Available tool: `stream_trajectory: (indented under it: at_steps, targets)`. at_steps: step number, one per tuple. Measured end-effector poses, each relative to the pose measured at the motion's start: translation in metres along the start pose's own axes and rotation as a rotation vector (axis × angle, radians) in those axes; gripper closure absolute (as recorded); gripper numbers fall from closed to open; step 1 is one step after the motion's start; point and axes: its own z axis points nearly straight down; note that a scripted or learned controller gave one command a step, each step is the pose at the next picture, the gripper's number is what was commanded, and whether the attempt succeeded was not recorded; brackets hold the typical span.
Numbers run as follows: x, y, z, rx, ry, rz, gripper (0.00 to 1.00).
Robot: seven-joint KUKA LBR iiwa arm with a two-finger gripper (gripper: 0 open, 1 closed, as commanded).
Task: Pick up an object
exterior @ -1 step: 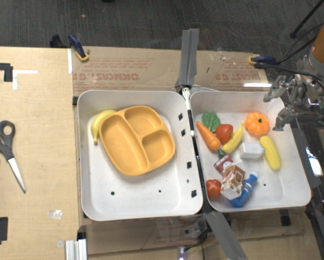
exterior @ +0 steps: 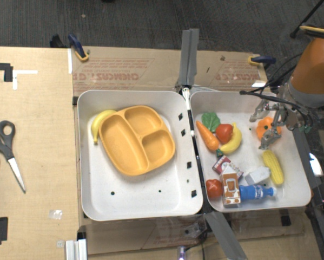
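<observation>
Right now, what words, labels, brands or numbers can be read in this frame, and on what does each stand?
Cardboard sheet behind the bins: red print, upside down and too blurred to read.
Cardboard behind the right bin: the same kind of red print, unreadable.
Small carton in the right bin: printed label, too small to read.
Blue bottle: no legible text.
Nothing in the frame can be quoted.

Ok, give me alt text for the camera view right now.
The gripper hangs over an orange fruit at the right bin's far right, amid toy foods: carrot, tomato, corn, blue bottle. The left bin holds a yellow divided plate.
</observation>
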Motion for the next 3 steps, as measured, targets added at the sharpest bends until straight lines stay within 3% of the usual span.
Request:
stream_trajectory:
  at_steps: [1, 3]
  targets:
    - [0.012, 0.000, 0.011, 0.000, 0.001, 0.029, 0.00]
    - [0.097, 0.002, 0.010, 0.001, -0.004, 0.246, 0.00]
